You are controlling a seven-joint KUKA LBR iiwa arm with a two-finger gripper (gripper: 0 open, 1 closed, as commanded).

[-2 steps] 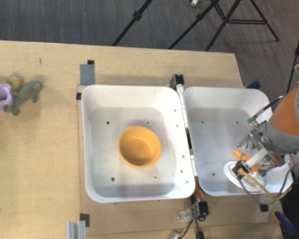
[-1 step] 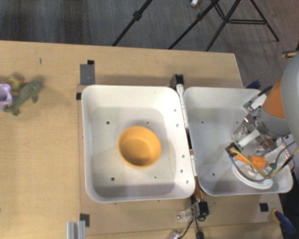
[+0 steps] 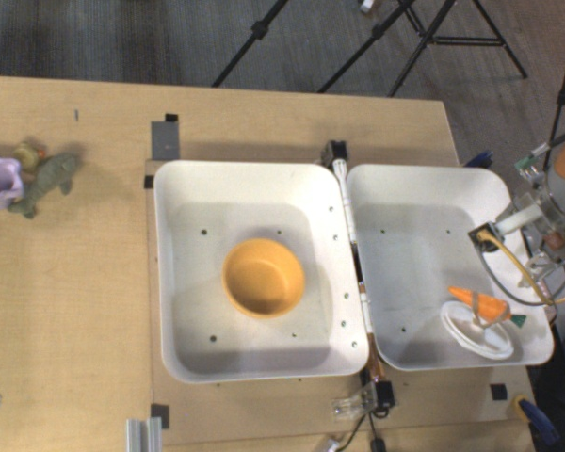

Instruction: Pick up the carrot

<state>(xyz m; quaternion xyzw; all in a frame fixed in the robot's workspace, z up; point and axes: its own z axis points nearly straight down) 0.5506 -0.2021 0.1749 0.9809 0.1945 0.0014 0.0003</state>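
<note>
The carrot [image 3: 485, 304] is small and orange with a green tip. It lies in the front right corner of the right bin [image 3: 424, 196], resting on the edge of a white dish [image 3: 475, 335]. My gripper [image 3: 549, 252] hangs over the right rim of that bin, a little beyond and to the right of the carrot and apart from it. Nothing shows between the gripper and the carrot.
An orange bowl [image 3: 265, 277] sits in the middle of the left bin [image 3: 184, 252]. On the bench far to the left lie a purple toy [image 3: 0, 179] and a green dinosaur figure [image 3: 47, 182]. The rest of the right bin's floor is bare white.
</note>
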